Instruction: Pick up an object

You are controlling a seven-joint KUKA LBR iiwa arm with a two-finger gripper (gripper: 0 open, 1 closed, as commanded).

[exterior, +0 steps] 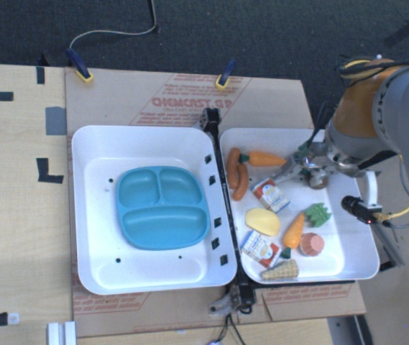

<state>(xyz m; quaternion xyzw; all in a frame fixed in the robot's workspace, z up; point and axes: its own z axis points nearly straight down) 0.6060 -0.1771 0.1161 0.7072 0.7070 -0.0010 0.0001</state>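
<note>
- This is a robotics lab, not a home or kitchen: the grey KUKA arm [377, 121] with its orange band reaches in at the right edge of the bench [17, 214].
- A printed cardboard sheet [182, 99] lies under two white bins [146, 139], pinned at the bench's far edge by yellow-and-blue clamps [80, 66].
- Black tape marks [46, 171] sit on the bare wood at the bench's left edge.
- A loose cable [129, 31] trails across dark carpet [262, 20] beyond the far edge.
- The food in the right bin is plastic toys [279, 225], the left bin's a blue divided tray [164, 207].
</note>
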